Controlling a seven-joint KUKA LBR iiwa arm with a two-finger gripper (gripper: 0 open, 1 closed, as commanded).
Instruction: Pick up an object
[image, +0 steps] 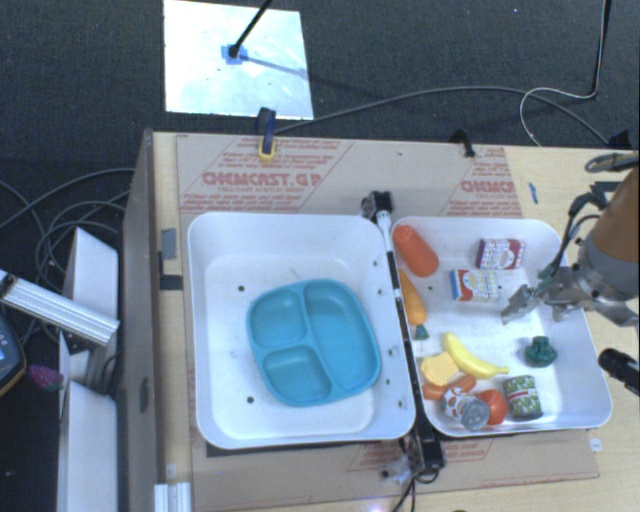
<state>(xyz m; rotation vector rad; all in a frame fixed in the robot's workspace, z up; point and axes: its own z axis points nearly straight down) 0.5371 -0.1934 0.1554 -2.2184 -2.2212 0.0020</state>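
Gripper (541, 301), fingers spread, nothing held, above right bin (585, 398) floor between small carton (476, 285) and green toy (541, 350); risk: closing on bare floor between them

Fixed overhead camera looks slantwise down on both bins (300, 235).

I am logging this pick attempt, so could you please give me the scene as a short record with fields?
left bin: holds a blue divided plate
right bin: holds the toy food
items: orange sausage, carrot, two small cartons, banana, two cans, dark green piece
gripper: above the right bin, right of the cartons
holding: nothing seen between the fingers
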